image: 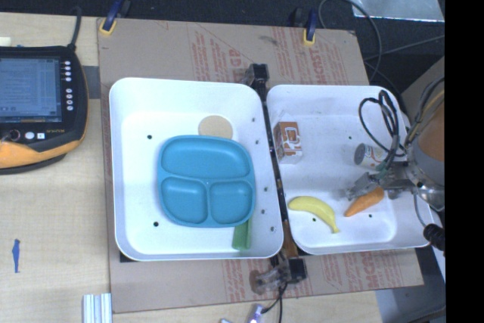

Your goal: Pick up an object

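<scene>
Left bin (128, 163) is holding a blue divided plate (206, 179); right bin (333, 238) is holding banana (316, 211), carton (288, 141) and carrot (364, 201), the pincer (376, 183) sitting just above the carrot, grip indiscernible; cardboard (227, 49) is covering the bench (45, 238).

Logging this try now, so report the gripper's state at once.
Gripper: low in the right bin, at the carrot; whether it grips it cannot be told.
</scene>
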Available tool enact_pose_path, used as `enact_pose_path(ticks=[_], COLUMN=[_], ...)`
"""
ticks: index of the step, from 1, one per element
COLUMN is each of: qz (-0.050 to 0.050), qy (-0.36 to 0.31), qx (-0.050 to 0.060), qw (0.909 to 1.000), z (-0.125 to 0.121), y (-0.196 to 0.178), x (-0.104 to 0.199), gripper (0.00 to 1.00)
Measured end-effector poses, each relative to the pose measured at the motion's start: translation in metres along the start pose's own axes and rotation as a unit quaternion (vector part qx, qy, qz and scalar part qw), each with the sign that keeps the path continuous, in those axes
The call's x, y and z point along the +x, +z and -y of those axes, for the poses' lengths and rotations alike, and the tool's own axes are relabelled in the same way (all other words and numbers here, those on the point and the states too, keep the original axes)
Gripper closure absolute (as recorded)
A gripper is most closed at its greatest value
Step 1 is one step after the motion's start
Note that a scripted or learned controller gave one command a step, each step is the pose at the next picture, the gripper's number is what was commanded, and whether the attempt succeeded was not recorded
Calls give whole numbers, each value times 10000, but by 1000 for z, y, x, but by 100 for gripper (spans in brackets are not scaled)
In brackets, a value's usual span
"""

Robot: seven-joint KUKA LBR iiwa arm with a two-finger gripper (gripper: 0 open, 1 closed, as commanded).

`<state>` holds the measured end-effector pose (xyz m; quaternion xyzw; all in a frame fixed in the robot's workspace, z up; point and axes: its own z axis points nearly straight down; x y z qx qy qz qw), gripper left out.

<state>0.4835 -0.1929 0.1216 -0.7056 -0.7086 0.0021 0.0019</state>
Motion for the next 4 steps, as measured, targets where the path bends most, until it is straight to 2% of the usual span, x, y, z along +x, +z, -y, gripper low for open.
enact_pose_path(ticks=[1,2,3,4], qz=[-5,2,-3,-11], qy=[-4,-27,-3,0], qx=[-3,2,-26,-11], qw=[10000,10000,10000,10000], z=[-8,-8,-103,-83], y=[19,9,-82,-116], x=[-2,-3,49,136], gripper=[0,100,100,100])
